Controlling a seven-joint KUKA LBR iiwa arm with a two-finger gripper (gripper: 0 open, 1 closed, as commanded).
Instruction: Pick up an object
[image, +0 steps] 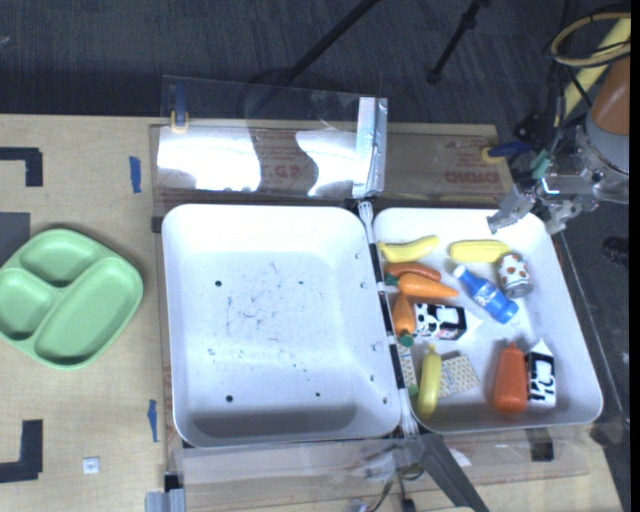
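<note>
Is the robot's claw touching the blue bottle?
Apart. The camera view shows the gripper up at the bin's far corner, with bare white floor between it and the blue bottle.

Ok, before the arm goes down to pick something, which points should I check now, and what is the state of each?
1. Objects to pick lie in the right bin: ok.
2. Gripper is above that bin's far right corner, away from the objects: ok.
3. Fingers open: cannot tell.
4. Nothing held already: cannot tell.
5. An easy target stands apart: ok, the yellow banana near the gripper.
6. Crowding: not ok on the left side, where the carrots overlap.
</note>
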